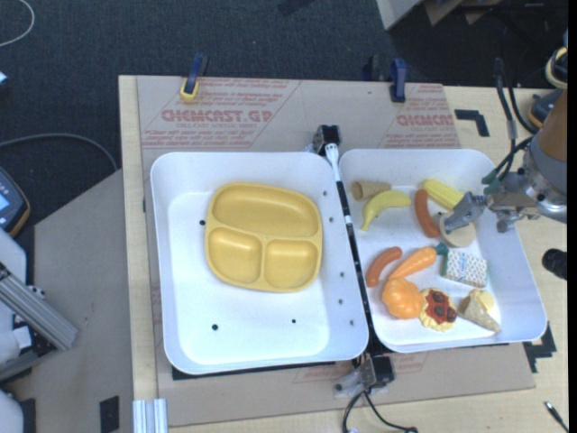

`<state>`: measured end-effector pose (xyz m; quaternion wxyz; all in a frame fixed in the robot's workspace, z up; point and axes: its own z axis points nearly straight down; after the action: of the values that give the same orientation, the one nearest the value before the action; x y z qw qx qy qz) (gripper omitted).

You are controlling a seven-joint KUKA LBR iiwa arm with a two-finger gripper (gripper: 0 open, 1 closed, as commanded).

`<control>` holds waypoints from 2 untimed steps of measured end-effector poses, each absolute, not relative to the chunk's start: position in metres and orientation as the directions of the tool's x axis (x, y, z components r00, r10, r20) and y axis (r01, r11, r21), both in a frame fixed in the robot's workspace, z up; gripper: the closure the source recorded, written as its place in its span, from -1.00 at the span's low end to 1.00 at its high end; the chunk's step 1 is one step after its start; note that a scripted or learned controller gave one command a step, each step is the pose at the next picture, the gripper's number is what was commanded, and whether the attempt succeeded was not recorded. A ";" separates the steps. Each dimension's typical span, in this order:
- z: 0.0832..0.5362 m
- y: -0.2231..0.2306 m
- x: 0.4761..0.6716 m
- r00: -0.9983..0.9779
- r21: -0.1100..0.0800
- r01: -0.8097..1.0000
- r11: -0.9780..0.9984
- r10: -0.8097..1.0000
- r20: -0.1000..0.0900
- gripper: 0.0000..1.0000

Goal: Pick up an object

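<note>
Brown cardboard sheet (270, 106) under the bins carries red print, legible as "CHEMCAST G.P" at top centre and partly repeated at upper right. Left white shallow bin (180, 269) holds one yellow plastic divided plate (264, 236), three compartments, lying flat near the bin's middle. Right white shallow bin (518, 278) holds the toy food: yellow plastic banana (385, 206), tan cone-shaped piece (368, 188) just behind it, yellow corn cob (443, 192), red sausage (425, 213) beside the corn, second red sausage (383, 264) lower left, orange carrot (416, 261) touching it, orange rounded fruit (402, 299), small pizza slice with red topping (439, 309), pale cheese-like wedge (480, 308), and white-and-blue patterned packet (465, 266); no print on the packet can be read. Grey two-finger gripper (462, 219) sits low at the bin's upper right, over a pale round item (460, 234) between corn and packet. Whether its fingers are apart or closed cannot be told from this angle. Blue clamp (398, 78) and yellow clamp (190, 84) pin the cardboard's far edge.
</note>
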<state>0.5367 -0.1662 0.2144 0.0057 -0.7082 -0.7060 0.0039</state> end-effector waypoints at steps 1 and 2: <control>0.222 -0.166 0.540 0.000 0.001 1.000 0.000 1.000 0.000 -1.00; 0.175 -0.157 0.536 0.000 -0.006 1.000 0.000 1.000 0.003 -1.00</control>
<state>0.5362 -0.1571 0.1749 0.0033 -0.7069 -0.7073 0.0013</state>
